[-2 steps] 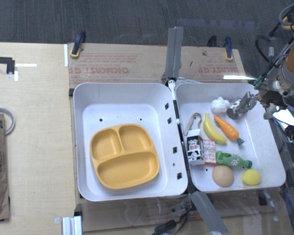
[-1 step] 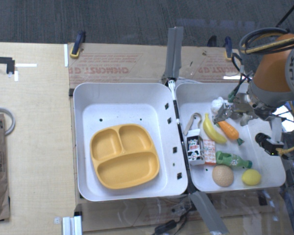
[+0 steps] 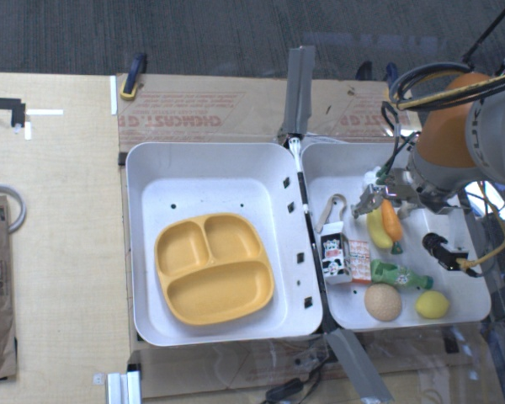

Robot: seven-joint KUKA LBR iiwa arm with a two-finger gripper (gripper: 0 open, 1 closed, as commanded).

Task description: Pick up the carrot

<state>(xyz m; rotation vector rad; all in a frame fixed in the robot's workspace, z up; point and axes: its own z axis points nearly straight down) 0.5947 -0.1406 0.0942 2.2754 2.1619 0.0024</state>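
The carrot (image 3: 391, 219) is orange, the banana (image 3: 378, 231) and lemon (image 3: 433, 305) yellow, the plate (image 3: 215, 268) yellow-orange, the bottle (image 3: 401, 276) green, both bins (image 3: 143, 225) white.

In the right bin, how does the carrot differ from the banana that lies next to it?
The carrot is orange, while the banana is yellow. The carrot looks straight and slimmer; the banana is thicker and a little curved. The carrot lies on the side nearer the tool, while the banana lies on the side toward the milk carton. Both are long, lie side by side and touch, in the right bin.
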